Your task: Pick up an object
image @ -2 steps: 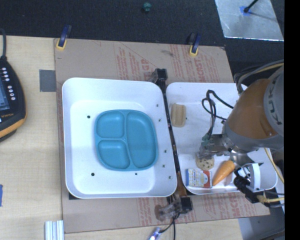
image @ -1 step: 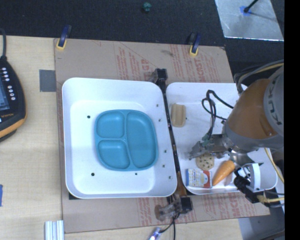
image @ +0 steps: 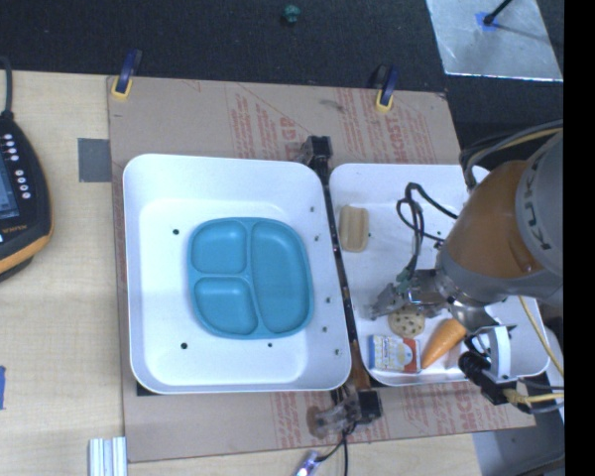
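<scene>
Faint red print on cardboard sheet [image: 278, 117], illegible, "KU" on arm [image: 550, 211]

1. Your arm [image: 496, 231] covers much of the right bin [image: 377, 181].
2. The tool's [image: 409, 294] finger state is too small to tell.
3. The pendant [image: 5, 196] is cut off at the left edge.

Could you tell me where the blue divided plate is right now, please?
In the camera view, the blue divided plate lies in the middle of the left white bin, apart from the arm over the right bin.
</scene>
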Robot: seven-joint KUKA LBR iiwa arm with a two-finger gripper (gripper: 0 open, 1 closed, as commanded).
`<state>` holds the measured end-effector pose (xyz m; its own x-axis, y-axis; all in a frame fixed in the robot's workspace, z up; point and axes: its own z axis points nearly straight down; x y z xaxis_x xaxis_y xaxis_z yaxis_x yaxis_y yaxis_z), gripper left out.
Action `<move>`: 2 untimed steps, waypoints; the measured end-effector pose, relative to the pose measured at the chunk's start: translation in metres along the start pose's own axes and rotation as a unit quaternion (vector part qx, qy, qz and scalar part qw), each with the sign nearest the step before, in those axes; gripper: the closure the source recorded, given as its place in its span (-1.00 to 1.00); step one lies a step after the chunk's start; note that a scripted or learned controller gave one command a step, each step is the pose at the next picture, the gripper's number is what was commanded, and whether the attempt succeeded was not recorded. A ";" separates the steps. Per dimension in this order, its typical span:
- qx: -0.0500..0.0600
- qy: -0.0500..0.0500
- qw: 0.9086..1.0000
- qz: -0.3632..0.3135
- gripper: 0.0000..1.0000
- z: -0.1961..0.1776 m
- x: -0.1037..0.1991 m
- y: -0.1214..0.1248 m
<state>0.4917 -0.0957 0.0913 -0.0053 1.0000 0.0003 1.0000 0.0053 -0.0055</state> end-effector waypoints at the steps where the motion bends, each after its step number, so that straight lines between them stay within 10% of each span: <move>1: -0.002 0.000 1.000 0.001 -1.00 0.000 -0.008 0.019; 2: -0.001 0.000 1.000 0.000 -1.00 0.000 -0.020 -0.003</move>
<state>0.4888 -0.1161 0.0914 -0.0050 1.0000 0.0005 1.0000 0.0050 -0.0040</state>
